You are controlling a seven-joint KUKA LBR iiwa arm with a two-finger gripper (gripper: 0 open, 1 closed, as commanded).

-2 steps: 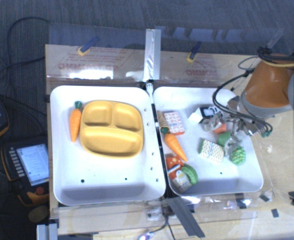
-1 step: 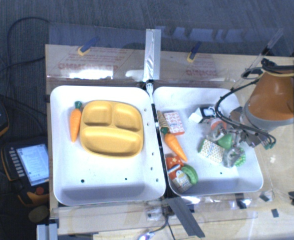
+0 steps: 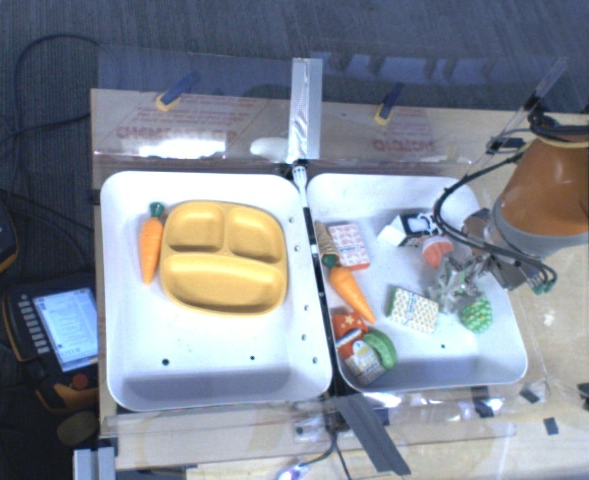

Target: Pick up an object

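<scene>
Hand [image 3: 458,286] low in right bin [image 3: 419,368] — beside green ball [image 3: 477,314]

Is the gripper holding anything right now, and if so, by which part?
It cannot be told. The gripper is low in the right bin, between a patterned packet and a green knobbly item, with nothing visibly between its fingers.

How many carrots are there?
2. One carrot lies in the left bin, just left of the yellow tray. The other carrot lies in the right bin, near its left wall. More could hide under the clutter.
</scene>
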